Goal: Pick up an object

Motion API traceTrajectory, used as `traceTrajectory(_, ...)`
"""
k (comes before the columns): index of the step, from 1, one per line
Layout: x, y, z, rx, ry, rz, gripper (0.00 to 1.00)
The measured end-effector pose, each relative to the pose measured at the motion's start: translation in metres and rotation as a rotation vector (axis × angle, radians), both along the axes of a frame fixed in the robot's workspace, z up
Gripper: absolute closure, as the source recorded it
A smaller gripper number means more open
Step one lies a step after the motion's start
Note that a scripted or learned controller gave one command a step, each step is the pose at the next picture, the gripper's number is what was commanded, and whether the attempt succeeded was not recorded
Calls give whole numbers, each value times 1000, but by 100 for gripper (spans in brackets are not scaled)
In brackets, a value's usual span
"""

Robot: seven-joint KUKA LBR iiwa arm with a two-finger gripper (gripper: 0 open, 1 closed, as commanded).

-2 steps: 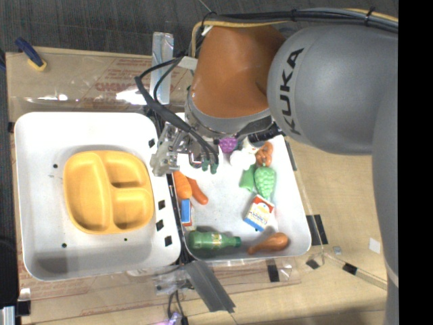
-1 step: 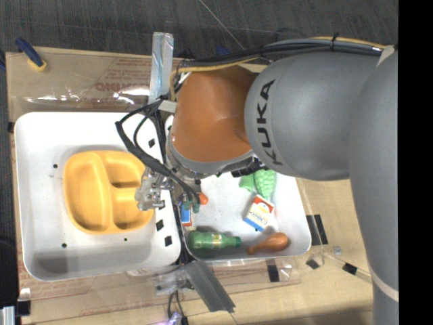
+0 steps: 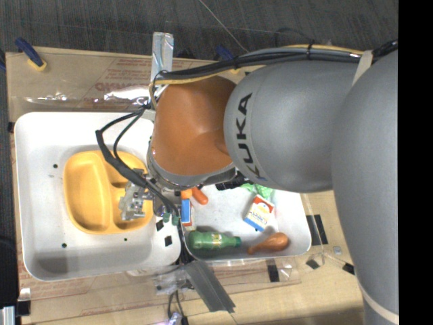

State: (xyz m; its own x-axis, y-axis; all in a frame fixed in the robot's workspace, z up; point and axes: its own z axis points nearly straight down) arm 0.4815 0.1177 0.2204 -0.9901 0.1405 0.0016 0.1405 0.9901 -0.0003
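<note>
A yellow bowl-like container (image 3: pixel 91 189) lies in the left white bin (image 3: pixel 40 181). My gripper (image 3: pixel 133 205) hangs over the container's right rim, reached down from the orange wrist band (image 3: pixel 189 131). In the right bin (image 3: pixel 298 215) lie a green bottle (image 3: pixel 213 241), a brown sausage-shaped object (image 3: pixel 269 243), a small white and red packet (image 3: pixel 259 214), a green item (image 3: pixel 265 193), an orange carrot-like piece (image 3: pixel 199 195) and a blue item (image 3: pixel 185 212). The arm hides much of the right bin.
The big grey arm (image 3: pixel 304 114) covers the upper right of the bench. Black cables (image 3: pixel 111 137) loop over the left bin. Blue clamps (image 3: pixel 30 53) hold the brown bench cover at the back. A metal bracket (image 3: pixel 203 283) sits at the front between the bins.
</note>
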Motion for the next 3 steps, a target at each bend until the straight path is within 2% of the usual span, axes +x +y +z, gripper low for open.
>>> traceTrajectory(1, 65, -95, 90, -2, -12, -34, 100)
traceTrajectory(2, 20, -79, -1, -1, 5, -13, 100)
traceTrajectory(3, 76, -99, 48, 0, -6, -219, 100)
